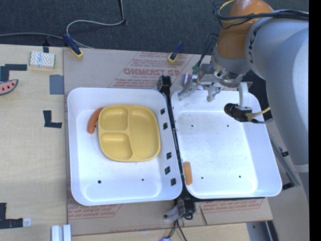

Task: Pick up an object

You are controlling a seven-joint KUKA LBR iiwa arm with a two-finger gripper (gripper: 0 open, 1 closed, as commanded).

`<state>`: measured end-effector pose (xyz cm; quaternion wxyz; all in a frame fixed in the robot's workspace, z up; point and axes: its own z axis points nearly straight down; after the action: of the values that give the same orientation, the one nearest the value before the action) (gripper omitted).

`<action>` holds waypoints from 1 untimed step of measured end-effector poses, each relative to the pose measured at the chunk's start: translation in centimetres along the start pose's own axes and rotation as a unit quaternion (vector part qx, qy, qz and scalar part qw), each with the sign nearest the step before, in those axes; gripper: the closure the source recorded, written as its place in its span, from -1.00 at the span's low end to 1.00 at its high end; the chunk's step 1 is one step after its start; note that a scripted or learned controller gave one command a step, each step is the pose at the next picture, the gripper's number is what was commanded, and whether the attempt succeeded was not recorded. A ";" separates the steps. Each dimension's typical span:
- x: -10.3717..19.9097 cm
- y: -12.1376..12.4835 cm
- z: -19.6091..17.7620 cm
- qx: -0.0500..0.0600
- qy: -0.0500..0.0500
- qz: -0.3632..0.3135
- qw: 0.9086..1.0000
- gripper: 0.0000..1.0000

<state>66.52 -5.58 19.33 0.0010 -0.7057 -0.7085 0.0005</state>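
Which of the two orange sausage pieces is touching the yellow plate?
The orange piece in the left bin, against the yellow plate. The other lies alone in the right bin.

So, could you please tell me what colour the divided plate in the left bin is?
Yellow; the divided plate shows clearly in the camera view.

The tabletop [30, 149] is pale wood, and a sheet of brown cardboard [135, 72] printed with red letters covers its right part, held at its far edge by two blue-and-yellow clamps [72, 44]. Two shallow white bins rest side by side on the cardboard, the left bin [80, 185] touching the right bin [261, 185] along a black divider. Left of the cardboard, on the bare wood, lie strips of black tape [50, 119], a grey patch [56, 84], a small checkered sponge [42, 60] and a watermelon-slice toy [7, 87] at the left edge.
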 end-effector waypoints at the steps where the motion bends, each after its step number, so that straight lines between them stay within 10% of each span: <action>1: 0.1 0.0 -0.9 0.000 0.001 -0.001 1.000 1.00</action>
<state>66.54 -5.47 20.28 0.0017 -0.7051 -0.7091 0.0002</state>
